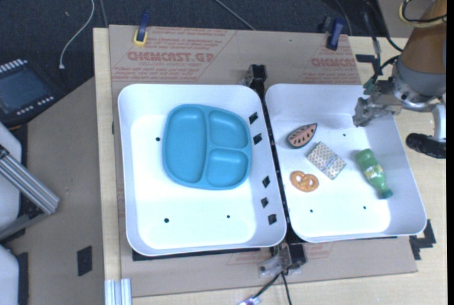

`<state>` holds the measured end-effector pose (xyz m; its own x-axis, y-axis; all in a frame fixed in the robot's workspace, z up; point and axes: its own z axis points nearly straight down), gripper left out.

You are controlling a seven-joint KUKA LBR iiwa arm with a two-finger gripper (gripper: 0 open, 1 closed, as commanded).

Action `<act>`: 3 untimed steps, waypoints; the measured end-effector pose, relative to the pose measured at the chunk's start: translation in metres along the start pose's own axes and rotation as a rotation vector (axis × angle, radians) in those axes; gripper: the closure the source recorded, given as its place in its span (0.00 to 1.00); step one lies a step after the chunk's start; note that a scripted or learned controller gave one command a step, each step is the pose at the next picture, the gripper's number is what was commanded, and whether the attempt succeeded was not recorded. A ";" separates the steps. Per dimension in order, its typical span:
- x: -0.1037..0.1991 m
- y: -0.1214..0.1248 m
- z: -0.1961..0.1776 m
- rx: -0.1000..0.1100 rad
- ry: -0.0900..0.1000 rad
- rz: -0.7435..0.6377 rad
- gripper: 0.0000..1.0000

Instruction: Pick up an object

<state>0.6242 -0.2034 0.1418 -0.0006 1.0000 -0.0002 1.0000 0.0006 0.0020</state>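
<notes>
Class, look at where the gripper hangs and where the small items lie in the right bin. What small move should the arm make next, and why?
Probably shift the gripper down-frame toward the green bottle, the nearest item. The gripper sits at the right bin's upper right, gripping nothing, while the bottle lies apart from the others near the right wall.

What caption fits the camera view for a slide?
Gripper over right bin with bottle, pretzel; blue tray in left bin.

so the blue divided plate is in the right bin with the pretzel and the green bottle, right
Not quite. The blue divided plate lies alone in the left bin, as the camera view shows. The pretzel and the green bottle are in the right bin.
</notes>
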 end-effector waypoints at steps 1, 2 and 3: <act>0.001 0.004 -0.045 -0.005 -0.002 -0.001 1.00; 0.001 0.006 -0.100 -0.006 -0.002 0.000 1.00; 0.053 0.013 -0.109 -0.002 0.002 -0.006 1.00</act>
<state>0.6372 -0.1499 0.2508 -0.0065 1.0000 0.0014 1.0000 0.0065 0.0039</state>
